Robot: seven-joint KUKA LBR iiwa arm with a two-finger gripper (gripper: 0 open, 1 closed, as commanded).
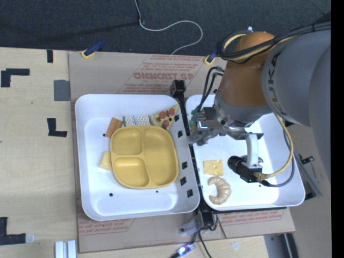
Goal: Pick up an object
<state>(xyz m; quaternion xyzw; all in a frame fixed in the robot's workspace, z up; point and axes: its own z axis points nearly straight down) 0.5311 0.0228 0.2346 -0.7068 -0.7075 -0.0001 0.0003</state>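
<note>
My gripper [200, 132] hangs low over the left edge of the right bin [287, 195], close to the divider between the bins. A yellow slice of cheese with holes [213, 167] lies in that bin just below the gripper. A tan croissant [219, 190] sits below the cheese near the bin's front. Nothing shows between the gripper and the bin floor. The arm's grey and orange body hides the right bin's back part.
The left bin [86, 144] holds a yellow divided plate [144, 156], an orange stick [114, 127], a pale yellow wedge [105, 160], a dotted white piece [135, 121] and a pizza slice [165, 117]. Cardboard [156, 74] lies under both bins.
</note>
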